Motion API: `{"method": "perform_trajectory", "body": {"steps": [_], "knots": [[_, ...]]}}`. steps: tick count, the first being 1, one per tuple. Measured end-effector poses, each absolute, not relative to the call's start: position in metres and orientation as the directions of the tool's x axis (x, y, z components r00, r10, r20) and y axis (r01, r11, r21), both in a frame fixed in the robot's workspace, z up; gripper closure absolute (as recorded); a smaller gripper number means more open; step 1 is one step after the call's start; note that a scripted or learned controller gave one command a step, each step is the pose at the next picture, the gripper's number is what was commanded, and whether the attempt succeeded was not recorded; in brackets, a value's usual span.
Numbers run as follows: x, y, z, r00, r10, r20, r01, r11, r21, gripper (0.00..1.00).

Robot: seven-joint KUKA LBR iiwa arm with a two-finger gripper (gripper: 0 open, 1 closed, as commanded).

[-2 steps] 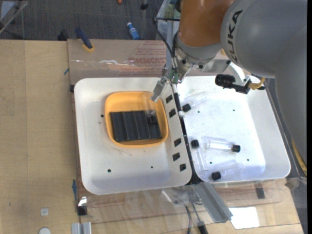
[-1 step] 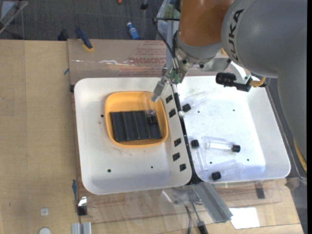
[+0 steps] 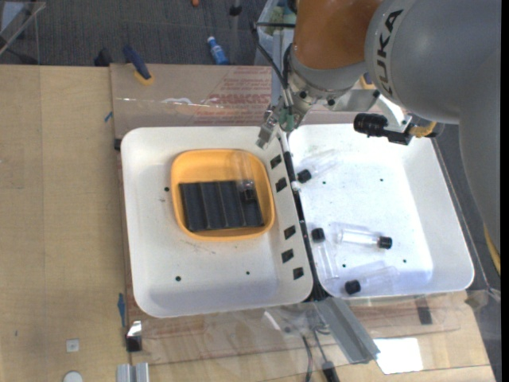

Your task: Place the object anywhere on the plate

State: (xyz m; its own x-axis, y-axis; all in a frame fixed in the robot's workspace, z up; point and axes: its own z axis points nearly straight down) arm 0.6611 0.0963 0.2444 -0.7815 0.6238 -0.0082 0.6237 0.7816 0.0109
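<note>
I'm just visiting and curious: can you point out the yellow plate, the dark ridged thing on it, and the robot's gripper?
Yellow plate (image 3: 181, 173), camera view, on its bare left rim.
Dark ridged block (image 3: 219, 205), camera view, on the middle of its top.
Gripper (image 3: 274, 128), camera view, at its tip above the bins' shared edge.

One fixed camera above — slanting down on both bins.

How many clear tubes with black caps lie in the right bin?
3, maybe more under the arm. One tube lies near the right bin's upper left, one near the middle, one near the front edge.
</note>
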Motion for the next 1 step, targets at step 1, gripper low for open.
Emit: {"method": "perform_trajectory", "body": {"steps": [1], "knots": [[0.661, 0.0963, 0.2441, -0.782, 0.624, -0.008, 0.624, 0.782, 0.011, 0.0]]}}
